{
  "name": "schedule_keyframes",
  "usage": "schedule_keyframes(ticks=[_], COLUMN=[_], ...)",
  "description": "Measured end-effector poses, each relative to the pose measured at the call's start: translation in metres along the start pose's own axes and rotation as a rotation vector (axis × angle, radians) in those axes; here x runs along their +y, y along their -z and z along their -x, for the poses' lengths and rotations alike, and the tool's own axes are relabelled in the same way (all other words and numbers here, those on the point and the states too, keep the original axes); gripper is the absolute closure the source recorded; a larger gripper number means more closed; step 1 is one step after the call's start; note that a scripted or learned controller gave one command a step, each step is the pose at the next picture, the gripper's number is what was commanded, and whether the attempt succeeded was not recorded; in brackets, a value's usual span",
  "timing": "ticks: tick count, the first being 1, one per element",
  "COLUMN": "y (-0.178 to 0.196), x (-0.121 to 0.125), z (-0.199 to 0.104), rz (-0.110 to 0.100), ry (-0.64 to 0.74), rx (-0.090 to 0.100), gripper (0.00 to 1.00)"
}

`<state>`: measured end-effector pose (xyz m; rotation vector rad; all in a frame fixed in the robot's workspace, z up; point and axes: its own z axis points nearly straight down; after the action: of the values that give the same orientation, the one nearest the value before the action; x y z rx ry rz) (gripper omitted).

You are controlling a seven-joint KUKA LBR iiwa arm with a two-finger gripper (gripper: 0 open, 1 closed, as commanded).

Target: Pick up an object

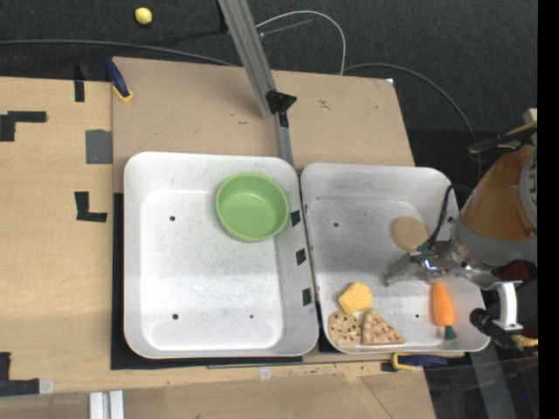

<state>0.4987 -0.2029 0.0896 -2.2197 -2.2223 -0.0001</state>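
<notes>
My gripper hangs low in the right bin, near its right side, at the end of the grey arm with the orange band. A tan round disc lies just above and left of it, close to or touching it. An orange carrot lies just below and right of the gripper. Further left along the bin's front lie a yellow cheese wedge, a round waffle-like cracker and a triangular cracker slice. I see nothing held in the gripper.
The left bin holds a green bowl near its back right corner. A grey pole slants over the bench behind the bins. Cables loop at the back right. A small yellow ball lies far back left.
</notes>
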Motion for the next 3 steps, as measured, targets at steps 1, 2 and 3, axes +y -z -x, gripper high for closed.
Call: schedule_keyframes(ticks=[1, 2, 3], y=[0.011, 0.06, 0.12], x=[0.0, 0.01, 0.011], z=[-0.001, -0.005, -0.013], rz=[-0.001, 0.003, 0.005], ry=[0.001, 0.001, 0.002], rx=[0.001, -0.001, -0.002], gripper=[1.0, 1.0, 1.0])
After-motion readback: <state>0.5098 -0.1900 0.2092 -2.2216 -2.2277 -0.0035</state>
